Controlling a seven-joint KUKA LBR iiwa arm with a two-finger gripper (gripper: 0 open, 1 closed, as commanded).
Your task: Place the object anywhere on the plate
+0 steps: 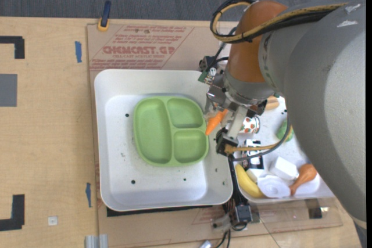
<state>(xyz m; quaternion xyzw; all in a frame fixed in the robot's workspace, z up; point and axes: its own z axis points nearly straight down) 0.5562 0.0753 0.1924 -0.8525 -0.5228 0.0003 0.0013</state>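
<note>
One carrot [214, 122] in gripper [217, 125] (by plate [157, 130]).

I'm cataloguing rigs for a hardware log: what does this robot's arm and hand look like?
The arm is a bulky, rounded grey casing with a glossy orange band above the wrist. Black cables with yellowish trim loop over the band. Below it sits a metallic grey wrist section, then the hand, a compact dark mechanism with exposed metal parts, small wires and a green circuit piece beside it.
</note>
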